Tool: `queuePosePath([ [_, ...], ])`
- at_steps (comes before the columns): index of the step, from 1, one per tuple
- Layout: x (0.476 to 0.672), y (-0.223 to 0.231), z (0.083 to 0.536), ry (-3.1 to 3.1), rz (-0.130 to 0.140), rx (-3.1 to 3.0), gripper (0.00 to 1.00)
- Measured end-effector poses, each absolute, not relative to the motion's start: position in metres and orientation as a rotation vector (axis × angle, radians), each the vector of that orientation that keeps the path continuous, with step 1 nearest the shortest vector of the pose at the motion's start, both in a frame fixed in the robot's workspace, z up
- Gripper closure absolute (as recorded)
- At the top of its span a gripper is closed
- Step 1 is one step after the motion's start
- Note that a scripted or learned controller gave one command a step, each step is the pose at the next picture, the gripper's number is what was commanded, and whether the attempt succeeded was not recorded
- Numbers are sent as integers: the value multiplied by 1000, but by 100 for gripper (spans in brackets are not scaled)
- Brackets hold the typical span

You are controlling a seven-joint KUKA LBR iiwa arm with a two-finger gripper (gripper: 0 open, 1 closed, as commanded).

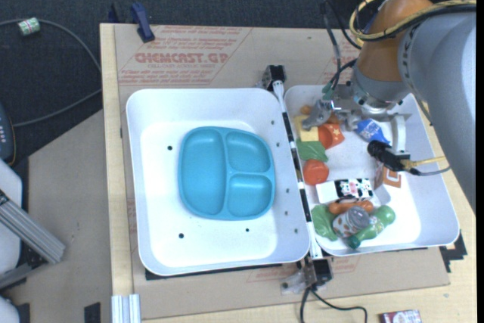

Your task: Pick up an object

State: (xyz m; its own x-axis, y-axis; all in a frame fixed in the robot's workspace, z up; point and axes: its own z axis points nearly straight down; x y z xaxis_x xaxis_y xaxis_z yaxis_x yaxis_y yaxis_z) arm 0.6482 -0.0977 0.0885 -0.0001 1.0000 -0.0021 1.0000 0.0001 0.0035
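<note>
Lying heaped in the right bin (435,219), the toys fill its left side: a red piece (330,135) at 12 o'clock of the pile, a green piece (311,150) just below it, a red ball (315,172) beneath that, a black-and-white block (353,187) toward the middle, and a green-and-grey cluster (354,221) at 6 o'clock. A blue item (371,129) sits at 3 o'clock of the red piece. The hand (327,110) hangs over the bin's upper left corner, just above the red piece; whether it is clenched or released cannot be told. The arm (423,49) enters from 2 o'clock. The left bin (151,231) holds a blue tray (225,172) on the tabletop (113,87).
</note>
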Motion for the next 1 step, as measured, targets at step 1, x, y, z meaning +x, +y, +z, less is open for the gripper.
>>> queuePosePath([
  [1, 650, -97, 101, 2218, 8, 2214, 100],
])
